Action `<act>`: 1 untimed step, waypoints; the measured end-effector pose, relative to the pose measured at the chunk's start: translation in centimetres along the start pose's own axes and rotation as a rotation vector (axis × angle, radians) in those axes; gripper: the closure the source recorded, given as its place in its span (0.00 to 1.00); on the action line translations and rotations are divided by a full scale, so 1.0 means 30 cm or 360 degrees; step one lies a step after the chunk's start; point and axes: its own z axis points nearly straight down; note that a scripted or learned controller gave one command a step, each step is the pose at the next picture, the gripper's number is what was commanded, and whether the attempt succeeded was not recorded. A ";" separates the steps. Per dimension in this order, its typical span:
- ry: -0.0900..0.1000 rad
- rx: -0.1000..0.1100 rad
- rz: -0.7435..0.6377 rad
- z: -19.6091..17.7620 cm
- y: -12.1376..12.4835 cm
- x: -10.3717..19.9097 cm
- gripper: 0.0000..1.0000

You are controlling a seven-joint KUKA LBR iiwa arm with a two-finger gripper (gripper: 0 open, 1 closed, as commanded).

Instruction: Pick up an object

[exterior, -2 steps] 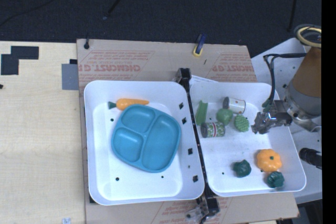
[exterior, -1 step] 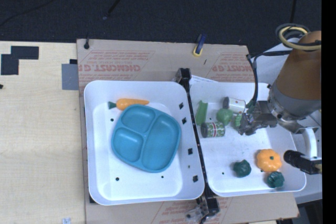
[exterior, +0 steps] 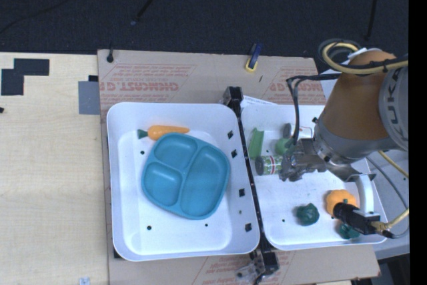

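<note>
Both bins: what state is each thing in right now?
Blue plate: lying flat in the left bin.
Toy carrot: on its side, above the plate.
Small bottle: on its side in the right bin, by the gripper.
Dark green lump: resting loose.
Orange ball: resting loose.

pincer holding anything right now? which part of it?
Cannot tell. The pincer sits low in the right bin, right beside a small bottle lying on its side, but no object shows clearly between its tips.
</note>
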 end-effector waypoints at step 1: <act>-0.0002 -0.0003 0.0000 -0.034 -0.026 0.145 1.00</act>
